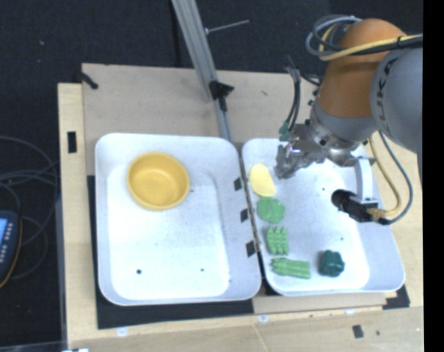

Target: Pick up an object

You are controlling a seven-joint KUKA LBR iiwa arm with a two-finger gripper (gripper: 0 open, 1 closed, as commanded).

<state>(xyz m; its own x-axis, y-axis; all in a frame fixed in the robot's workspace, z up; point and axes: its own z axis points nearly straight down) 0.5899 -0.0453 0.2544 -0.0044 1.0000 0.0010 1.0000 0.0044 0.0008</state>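
1. The gripper (284, 166) hangs low in the right bin (383, 266); I cannot tell its state.
2. Just beside it lies a pale yellow piece (262, 180), likely the target.
3. Farther off: green round piece (271, 210), green block (277, 238), dark green lump (330, 262).
4. Well apart, a yellow bowl (158, 180) sits in the left bin (119, 270).

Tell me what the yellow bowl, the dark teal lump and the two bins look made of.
Yellow bowl: likely plastic, smooth with a soft sheen and an even moulded rim. Dark teal lump: possibly rubber or soft plastic, matte and bumpy; too small to tell. Left bin and right bin: probably plastic, white, rounded corners, faintly speckled.
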